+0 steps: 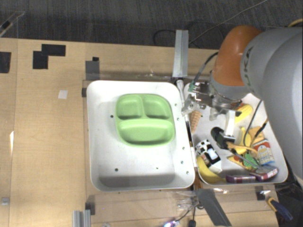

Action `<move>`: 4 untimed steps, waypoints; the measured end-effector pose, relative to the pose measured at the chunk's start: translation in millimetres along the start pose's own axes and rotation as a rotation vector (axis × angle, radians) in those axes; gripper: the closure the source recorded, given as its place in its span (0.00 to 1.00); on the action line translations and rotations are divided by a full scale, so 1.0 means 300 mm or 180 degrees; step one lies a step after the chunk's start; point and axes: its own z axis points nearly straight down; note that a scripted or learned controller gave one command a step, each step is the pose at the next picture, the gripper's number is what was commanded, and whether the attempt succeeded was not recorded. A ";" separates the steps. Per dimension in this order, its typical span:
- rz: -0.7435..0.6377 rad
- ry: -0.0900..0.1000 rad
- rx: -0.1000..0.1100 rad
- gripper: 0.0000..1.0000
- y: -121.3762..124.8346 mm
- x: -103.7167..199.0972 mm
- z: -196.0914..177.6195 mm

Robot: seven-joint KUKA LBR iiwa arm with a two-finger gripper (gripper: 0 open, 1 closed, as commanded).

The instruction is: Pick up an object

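My gripper point(191, 104) hangs over the left edge of the right bin point(280, 161), close to the wall shared with the left bin point(102, 141). A waffle-brown cone point(195, 120) lies just below the gripper, apart from it as far as I can tell. Nothing shows between the gripper's tips. The right bin also holds a black-and-white toy point(207, 150), a yellow banana point(208, 170) along the front wall, another yellow piece point(244, 111) and a small bottle with a red label point(263, 153). The arm hides the bin's far right part.
A green divided plate point(143, 118) lies in the middle of the left bin. A purple and red wrapper point(250, 177) rests along the right bin's front wall. A metal post point(181, 53) stands behind the bins.
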 end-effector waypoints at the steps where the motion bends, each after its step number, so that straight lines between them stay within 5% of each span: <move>1: 0.0097 -0.0001 -0.0004 0.00 -0.118 -0.196 -0.002; 2: 0.0220 0.0000 -0.0003 0.00 -0.266 -0.302 -0.001; 3: 0.0011 0.0000 -0.0007 0.00 -0.242 -0.427 0.264; 4: 0.0294 -0.0002 -0.0006 0.00 -0.216 -0.572 0.197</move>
